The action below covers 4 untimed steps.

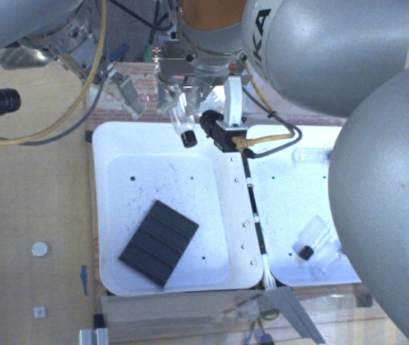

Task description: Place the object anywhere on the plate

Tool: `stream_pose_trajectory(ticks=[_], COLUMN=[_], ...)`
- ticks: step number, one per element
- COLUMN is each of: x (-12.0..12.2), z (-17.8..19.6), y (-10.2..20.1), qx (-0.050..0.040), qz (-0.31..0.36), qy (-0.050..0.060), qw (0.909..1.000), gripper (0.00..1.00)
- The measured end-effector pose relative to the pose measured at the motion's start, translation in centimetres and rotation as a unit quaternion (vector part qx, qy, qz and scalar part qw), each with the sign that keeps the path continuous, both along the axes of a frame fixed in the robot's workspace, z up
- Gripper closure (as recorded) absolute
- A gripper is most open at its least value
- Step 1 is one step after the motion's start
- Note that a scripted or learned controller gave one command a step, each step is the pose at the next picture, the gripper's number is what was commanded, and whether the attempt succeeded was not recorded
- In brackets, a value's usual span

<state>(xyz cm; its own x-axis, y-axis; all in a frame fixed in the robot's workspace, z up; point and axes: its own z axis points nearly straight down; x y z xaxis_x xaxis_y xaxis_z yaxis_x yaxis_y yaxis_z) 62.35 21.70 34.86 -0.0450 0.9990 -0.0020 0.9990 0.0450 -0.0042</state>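
My claw hangs with fingers spread and nothing between them; the dark ridged plate lies well below it in the left bin.

A dark ridged rectangular slab is occupying the left white bin's lower floor; its upper half is lying open.

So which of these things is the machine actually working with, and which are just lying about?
Part of the job:
- dark ribbed plate lying in the left bin
- small clear bottle with a black cap in the right bin
- gripper hanging over the far edge of the left bin

Just lying about:
- yellow cable
- small white disc on the bench
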Motion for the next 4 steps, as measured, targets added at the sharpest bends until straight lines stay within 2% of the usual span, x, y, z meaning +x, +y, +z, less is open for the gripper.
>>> stream_pose_trajectory(ticks=[1, 2, 3, 4], x=[4.0, 4.2, 1.7, 4.2], z=[-2.1, -9.2, -0.4, -7.6], y=[0.6, 0.2, 0.8, 0.9], qx=[0.0002, -0.0007, 0.0005, -0.0010], qz=[0.009, -0.220, -0.120, -0.215], qy=[-0.003, 0.000, -0.003, 0.000], qw=[1.0000, 0.9756, 0.9927, 0.9766], gripper=[1.00, 1.00, 1.00, 1.00])
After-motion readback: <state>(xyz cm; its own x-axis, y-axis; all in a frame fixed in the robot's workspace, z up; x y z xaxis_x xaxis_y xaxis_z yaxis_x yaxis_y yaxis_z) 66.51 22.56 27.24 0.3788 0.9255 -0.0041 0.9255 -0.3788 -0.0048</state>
